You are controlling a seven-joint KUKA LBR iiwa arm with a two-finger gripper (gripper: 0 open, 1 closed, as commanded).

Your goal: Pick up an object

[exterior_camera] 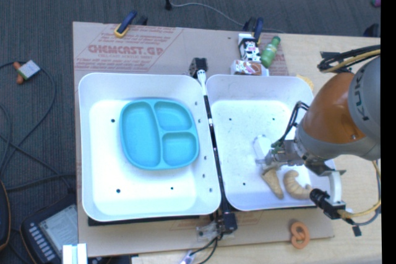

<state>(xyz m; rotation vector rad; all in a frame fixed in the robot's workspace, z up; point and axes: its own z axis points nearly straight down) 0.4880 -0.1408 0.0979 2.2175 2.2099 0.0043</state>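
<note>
Two tan, croissant-like objects lie in the right bin (247, 102) near its front right corner: a straighter one (273, 183) and a curved one (294, 185). My gripper (270, 156) reaches down into the right bin just above and to the left of them, its metal fingers close over the bin floor. I see nothing held between them. The grey arm with its orange band (331, 114) comes in from the right and covers the bin's right side.
The left bin (99, 96) holds a blue divided plate (159, 133). A green bottle (270, 51) and a small box (249, 59) stand on the bench behind the right bin. An orange ring (299, 235) lies in front of it. Clamps and cables sit around the bench.
</note>
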